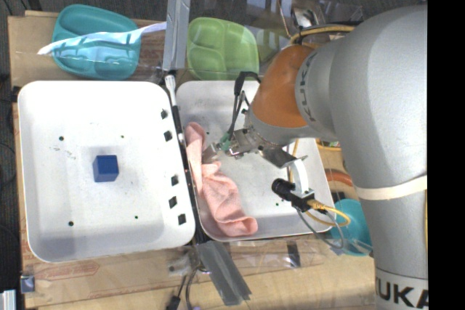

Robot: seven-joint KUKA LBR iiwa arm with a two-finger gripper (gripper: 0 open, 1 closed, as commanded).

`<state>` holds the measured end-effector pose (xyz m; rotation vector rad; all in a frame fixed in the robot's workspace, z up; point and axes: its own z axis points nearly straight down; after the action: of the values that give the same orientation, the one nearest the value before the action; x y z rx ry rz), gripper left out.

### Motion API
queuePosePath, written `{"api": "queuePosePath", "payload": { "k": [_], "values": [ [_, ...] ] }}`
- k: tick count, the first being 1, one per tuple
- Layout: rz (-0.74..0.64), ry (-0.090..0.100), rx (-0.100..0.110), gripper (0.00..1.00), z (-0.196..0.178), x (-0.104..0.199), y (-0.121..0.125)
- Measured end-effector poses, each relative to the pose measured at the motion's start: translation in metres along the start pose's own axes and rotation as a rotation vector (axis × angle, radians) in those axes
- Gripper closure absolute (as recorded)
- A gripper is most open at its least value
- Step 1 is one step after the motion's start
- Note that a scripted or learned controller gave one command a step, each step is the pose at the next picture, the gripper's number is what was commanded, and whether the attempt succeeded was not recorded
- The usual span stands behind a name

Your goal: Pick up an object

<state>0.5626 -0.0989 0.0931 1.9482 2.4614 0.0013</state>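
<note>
While I watch from above, the arm (pixel 363 105) bends down into the right bin (pixel 309 225), its gripper (pixel 227 147) low beside the pink cloth (pixel 218 192); a blue cube (pixel 106 168) sits in the left bin (pixel 43 112).

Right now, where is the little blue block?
The blue block sits alone in the left white bin, near its middle, far from the pink cloth in the right bin on the other side of the divider.
</note>
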Motion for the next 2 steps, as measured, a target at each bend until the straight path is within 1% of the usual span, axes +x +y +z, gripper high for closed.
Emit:
{"api": "queuePosePath", "payload": {
  "k": [1, 2],
  "values": [
    [-0.012, 0.001, -0.002, 0.0, -0.001, -0.007, -0.07],
    [-0.037, -0.002, -0.002, 0.0, 0.0, 0.015, -0.064]
  ]
}}
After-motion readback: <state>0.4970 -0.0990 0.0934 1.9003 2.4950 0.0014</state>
